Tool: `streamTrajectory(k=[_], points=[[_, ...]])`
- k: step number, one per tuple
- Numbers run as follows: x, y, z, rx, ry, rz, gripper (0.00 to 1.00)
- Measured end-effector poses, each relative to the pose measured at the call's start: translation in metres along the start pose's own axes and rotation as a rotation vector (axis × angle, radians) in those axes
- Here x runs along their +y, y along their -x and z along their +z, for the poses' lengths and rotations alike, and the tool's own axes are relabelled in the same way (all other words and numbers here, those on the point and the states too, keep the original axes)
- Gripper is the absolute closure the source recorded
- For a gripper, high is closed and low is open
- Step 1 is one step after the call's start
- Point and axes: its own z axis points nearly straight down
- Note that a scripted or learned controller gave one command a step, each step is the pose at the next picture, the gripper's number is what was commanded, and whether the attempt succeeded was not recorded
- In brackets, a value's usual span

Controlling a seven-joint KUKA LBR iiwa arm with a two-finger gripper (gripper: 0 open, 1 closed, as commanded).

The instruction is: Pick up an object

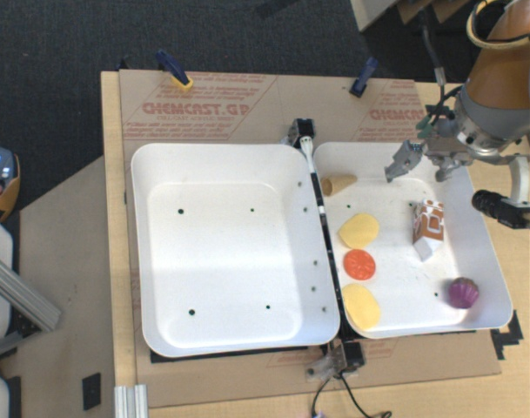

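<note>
I see the left bin [221, 251] bare and the right bin [486, 268] holding every object. The gripper [419, 165] hovers over the right bin's far end, fingers spread apart, gripping nothing. Below it stands a small carton [428, 226]. Two yellow pieces [358, 230] [361, 307] flank a red disc [360, 265]; a purple item [462, 293] lies near the front corner
</note>
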Motion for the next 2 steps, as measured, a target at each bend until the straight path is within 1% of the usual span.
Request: streamTrajectory(k=[1,2], points=[[-0.018,-0.038,0.135,0.003,-0.008,-0.002,0.0],[-0.015,-0.035,0.117,-0.001,0.003,0.001,1.0]])
